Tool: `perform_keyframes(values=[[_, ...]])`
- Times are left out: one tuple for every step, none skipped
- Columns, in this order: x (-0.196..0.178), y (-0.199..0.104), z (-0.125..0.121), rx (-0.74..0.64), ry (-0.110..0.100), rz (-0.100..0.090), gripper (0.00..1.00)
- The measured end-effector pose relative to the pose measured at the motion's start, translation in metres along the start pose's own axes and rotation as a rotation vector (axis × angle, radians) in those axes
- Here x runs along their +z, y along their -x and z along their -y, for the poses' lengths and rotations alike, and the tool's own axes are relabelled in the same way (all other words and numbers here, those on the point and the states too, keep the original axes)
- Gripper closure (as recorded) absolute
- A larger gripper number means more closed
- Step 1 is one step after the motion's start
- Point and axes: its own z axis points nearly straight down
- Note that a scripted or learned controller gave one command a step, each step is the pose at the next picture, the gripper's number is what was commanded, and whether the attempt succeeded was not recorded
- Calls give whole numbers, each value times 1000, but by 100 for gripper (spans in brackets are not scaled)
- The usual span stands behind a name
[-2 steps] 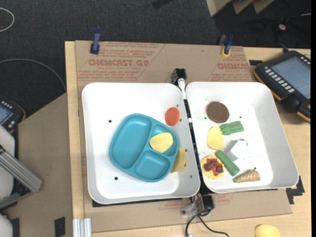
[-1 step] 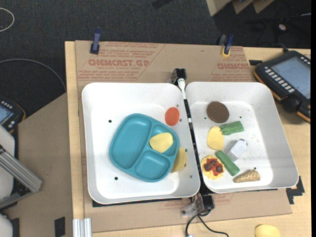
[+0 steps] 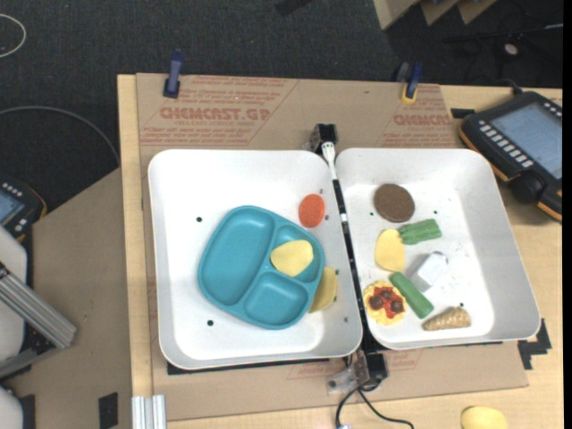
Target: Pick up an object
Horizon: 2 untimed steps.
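Note:
The left white bin holds a teal divided plate with a pale yellow piece lying in one compartment. An orange-red round piece lies beside the plate, and a yellow piece pokes out from under the plate's right edge. In the right white bin lie a brown disc, a green piece, a yellow lump, a pale white block, a green stick, a pizza-like slice and a tan cone.
The bins rest on a brown cardboard sheet held by two blue clamps. A black handheld pendant lies at the right. A yellow object sits at the bottom edge. Cables run below the bins.

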Motion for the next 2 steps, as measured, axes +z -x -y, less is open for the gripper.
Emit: perform_keyframes(values=[[-82,2,-27,0,4,2,100],[-26,3,26,4,-13,-6,100]])
